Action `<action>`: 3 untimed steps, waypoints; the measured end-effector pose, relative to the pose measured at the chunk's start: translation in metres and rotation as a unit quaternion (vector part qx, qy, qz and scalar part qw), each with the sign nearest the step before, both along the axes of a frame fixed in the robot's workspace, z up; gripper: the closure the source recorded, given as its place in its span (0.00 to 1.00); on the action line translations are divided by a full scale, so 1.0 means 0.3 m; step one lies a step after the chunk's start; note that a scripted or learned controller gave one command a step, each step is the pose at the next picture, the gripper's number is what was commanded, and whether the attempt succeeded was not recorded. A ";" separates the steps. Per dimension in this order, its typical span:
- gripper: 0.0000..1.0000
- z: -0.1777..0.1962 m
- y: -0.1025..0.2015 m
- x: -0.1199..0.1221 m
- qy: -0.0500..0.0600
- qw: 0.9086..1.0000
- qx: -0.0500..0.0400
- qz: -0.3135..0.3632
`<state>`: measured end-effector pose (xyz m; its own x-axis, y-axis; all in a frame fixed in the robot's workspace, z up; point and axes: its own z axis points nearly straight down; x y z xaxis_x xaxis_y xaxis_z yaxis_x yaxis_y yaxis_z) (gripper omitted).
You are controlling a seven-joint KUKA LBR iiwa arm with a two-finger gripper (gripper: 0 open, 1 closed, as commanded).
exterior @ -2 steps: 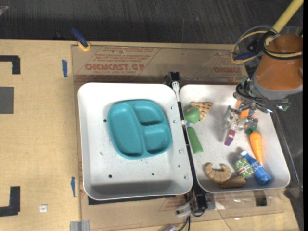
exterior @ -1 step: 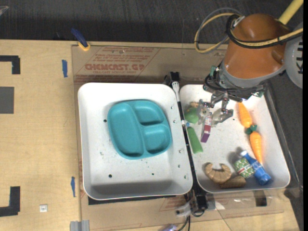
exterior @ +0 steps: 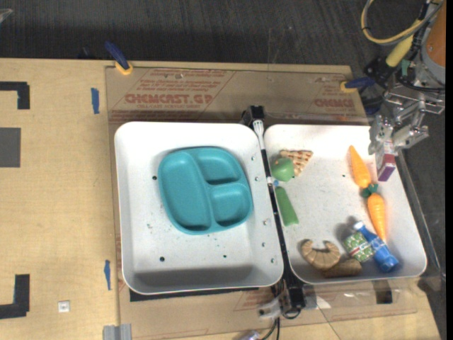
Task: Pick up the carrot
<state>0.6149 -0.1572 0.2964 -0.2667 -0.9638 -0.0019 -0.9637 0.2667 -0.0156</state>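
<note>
A pale wooden counter (exterior: 56, 211) carries a sheet of printed cardboard (exterior: 170, 94), held by blue and yellow clamps at its far edge, and on it two shallow white bins sit side by side, touching along a dark seam. Black tape marks lie on the counter's left part. Beyond the far edge runs a dark, ribbed floor (exterior: 212, 13), with a loop of yellow cable (exterior: 386, 13) at the upper right.

The left bin (exterior: 141, 261) holds a teal divided plate (exterior: 205, 188). The right bin (exterior: 322, 190) holds the carrot (exterior: 378, 214) near its right wall, pointing toward the near side, with a second orange piece (exterior: 359, 166) just beyond it. Nearby lie a green vegetable (exterior: 284, 190), a ridged pastry (exterior: 297, 159), a croissant (exterior: 322, 252) and a blue and green bottle (exterior: 371, 246).

The tool (exterior: 396, 137) hangs over the right bin's far right corner, apart from the carrot; whether it is released or clenched I cannot tell.
</note>
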 end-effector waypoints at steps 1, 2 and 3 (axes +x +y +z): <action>0.00 -0.014 0.019 -0.001 0.004 1.000 0.003 0.004; 0.00 -0.635 -0.145 0.104 -0.004 0.999 0.003 -0.033; 1.00 -0.603 -0.143 0.105 -0.004 0.999 0.005 -0.036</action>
